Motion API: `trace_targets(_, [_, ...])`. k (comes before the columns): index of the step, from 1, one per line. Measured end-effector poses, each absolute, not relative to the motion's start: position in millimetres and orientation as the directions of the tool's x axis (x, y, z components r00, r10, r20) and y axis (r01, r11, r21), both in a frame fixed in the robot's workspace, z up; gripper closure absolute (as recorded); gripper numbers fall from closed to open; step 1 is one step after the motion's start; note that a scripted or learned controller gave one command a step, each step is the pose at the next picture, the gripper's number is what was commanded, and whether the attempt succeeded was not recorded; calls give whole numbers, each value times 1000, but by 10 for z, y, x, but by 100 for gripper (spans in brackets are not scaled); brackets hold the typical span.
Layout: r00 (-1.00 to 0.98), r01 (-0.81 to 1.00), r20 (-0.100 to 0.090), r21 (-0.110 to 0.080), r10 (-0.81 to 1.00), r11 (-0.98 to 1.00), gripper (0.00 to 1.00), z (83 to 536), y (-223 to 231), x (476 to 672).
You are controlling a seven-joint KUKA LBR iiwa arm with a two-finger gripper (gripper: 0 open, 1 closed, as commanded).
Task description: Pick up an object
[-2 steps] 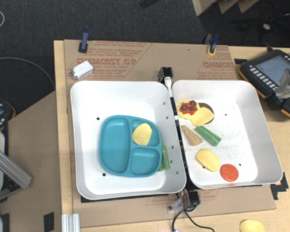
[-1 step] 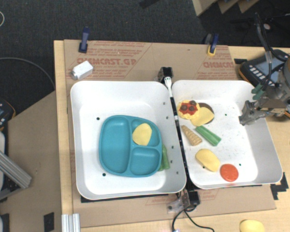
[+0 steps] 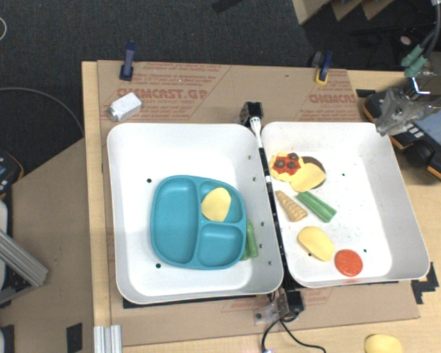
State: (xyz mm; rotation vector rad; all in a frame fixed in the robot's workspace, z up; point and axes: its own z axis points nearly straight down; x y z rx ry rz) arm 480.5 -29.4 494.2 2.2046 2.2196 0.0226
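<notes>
So the two white bins sit side by side on the bench, touching along the middle seam. The left bin (image 3: 125, 197) holds a teal divided plate (image 3: 180, 226), which is the biggest thing in it, with a yellow piece (image 3: 216, 204) in its upper right compartment and a green bit (image 3: 251, 241) wedged just beside the plate's right edge.

The right bin (image 3: 382, 197) has the loose stuff, clustered toward its left side: a flat yellow piece with red and dark spots (image 3: 292, 169), a green stick (image 3: 317, 207) lying next to a tan cone (image 3: 292, 206), then a yellow lump (image 3: 315, 243) and a red round thing (image 3: 348, 262) near the front wall. Any of those looks like a fair pick; they're spread out enough to reach.

The gripper (image 3: 397, 112) sits up at the right bin's back right corner, off the objects, holding nothing I can see. Can't tell how its jaws are set, too blurry.
</notes>
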Motion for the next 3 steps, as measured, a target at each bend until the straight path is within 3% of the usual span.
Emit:
trace_targets(1, [-3, 1000, 0, -12, 1000, 3, 100, 3794, 14, 4783])
trace_targets(2, [-8, 1000, 4, 22, 1000, 7, 100, 5449, 537, 4797])
trace_targets(3, [-6, 1000, -2, -15, 1000, 6, 100, 4087, 1064, 4778])
